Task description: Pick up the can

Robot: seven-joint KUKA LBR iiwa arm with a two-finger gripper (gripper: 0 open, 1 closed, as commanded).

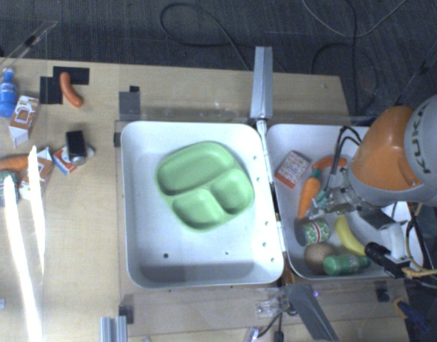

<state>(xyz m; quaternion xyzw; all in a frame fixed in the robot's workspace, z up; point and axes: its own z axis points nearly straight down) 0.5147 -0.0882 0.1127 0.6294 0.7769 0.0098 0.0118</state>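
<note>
The can lies on its side near the front of the right bin, touching a banana and a brown potato-like item, with a carrot just behind. We see the gripper poised just above it; whether it is wide or narrow, we cannot tell. We judge the pick not yet made: grasp and lift remain.

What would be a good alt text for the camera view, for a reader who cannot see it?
The grey arm's end effector hovers over the right white bin, close above a small green-labelled can that lies among an orange carrot, a yellow banana, a brown potato and a green bottle. The left white bin holds a green divided plastic tray.
</note>
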